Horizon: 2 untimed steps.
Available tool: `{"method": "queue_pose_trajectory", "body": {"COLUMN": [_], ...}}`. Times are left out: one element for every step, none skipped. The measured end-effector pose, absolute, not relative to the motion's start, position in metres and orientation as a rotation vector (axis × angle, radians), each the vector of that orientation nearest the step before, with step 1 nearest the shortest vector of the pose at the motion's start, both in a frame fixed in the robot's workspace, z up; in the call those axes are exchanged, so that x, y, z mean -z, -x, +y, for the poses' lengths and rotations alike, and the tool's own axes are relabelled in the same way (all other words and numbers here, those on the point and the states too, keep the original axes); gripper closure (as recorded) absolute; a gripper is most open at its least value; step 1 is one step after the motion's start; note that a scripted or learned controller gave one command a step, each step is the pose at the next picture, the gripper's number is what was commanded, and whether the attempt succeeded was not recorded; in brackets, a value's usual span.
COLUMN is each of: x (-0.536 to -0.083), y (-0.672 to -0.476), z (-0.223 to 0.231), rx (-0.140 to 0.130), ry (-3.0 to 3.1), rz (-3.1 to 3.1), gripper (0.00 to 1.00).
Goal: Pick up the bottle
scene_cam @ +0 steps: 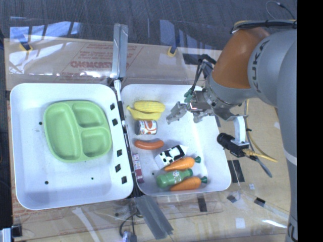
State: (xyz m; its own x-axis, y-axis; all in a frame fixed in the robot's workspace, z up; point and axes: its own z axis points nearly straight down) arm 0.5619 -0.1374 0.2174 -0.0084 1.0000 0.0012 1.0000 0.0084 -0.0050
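The green bottle (173, 177) lies on its side near the front of the right bin (214, 150), wedged between two orange carrots (179, 164). My gripper (187, 116) hangs over the bin's back half, up and to the right of the bottle and well apart from it. Its two fingers (175, 114) are spread open, and nothing sits between them.
The right bin also holds a yellow corn cob (147, 107), a small can (146, 127), a sausage (149, 144) and a black-and-white cow toy (169, 155). A green divided plate (78, 130) rests in the left bin (30, 185).
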Motion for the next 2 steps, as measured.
{"method": "queue_pose_trajectory", "body": {"x": [-0.091,-0.092], "y": [-0.535,-0.602], "z": [-0.150,-0.189], "rx": [-0.004,-0.001], "ry": [2.340,2.633], "rz": [-2.090,-1.712], "gripper": [0.00,0.00]}}
